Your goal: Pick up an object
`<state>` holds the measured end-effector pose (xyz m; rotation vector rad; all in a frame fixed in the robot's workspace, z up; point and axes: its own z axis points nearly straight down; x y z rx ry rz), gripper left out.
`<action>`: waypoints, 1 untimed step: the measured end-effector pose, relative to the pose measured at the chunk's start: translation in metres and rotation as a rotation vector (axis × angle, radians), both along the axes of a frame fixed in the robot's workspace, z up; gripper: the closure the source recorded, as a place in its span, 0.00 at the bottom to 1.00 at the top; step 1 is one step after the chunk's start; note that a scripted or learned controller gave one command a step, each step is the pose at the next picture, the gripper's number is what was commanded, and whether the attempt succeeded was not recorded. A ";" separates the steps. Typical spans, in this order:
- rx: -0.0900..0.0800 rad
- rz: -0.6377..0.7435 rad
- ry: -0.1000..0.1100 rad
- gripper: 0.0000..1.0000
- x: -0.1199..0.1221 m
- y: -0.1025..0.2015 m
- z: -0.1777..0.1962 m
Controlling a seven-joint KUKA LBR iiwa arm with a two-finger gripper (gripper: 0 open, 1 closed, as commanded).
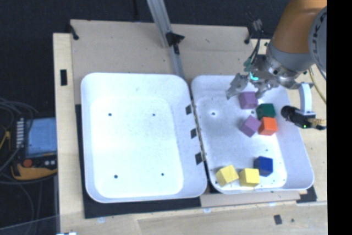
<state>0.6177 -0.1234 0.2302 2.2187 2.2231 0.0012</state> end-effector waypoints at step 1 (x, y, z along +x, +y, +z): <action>-0.001 0.002 0.005 0.00 0.004 0.005 -0.045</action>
